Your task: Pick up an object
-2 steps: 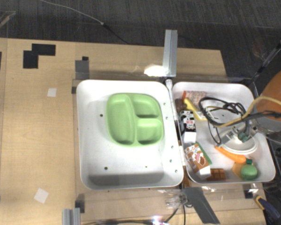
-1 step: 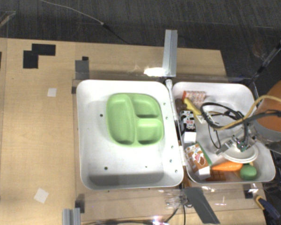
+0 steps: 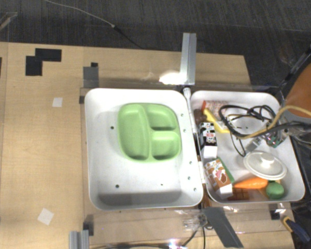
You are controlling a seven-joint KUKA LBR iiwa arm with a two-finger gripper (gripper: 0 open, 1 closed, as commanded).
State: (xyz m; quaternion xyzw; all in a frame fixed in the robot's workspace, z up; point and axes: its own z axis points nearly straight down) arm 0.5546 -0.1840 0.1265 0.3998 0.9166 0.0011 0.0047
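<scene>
The right white bin (image 3: 298, 187) holds several small objects. A white round lid (image 3: 265, 166) lies near its right side. An orange carrot (image 3: 251, 183) and a green round piece (image 3: 274, 190) rest at the front. A printed snack box (image 3: 218, 174) leans by the left wall, with a yellow piece (image 3: 212, 121) and small printed packets (image 3: 208, 133) behind it. My gripper (image 3: 273, 137) reaches in from the right, low over the bin's right side just behind the lid, among black cables (image 3: 243, 119). The arm's orange band (image 3: 305, 90) is above it.
The left white bin (image 3: 101, 191) carries a green divided plate (image 3: 148, 131). A metal post (image 3: 188, 58) stands behind the wall between the bins. Bare wooden bench (image 3: 36, 154) lies to the left. Clamps and cables sit along the front edge (image 3: 210, 224).
</scene>
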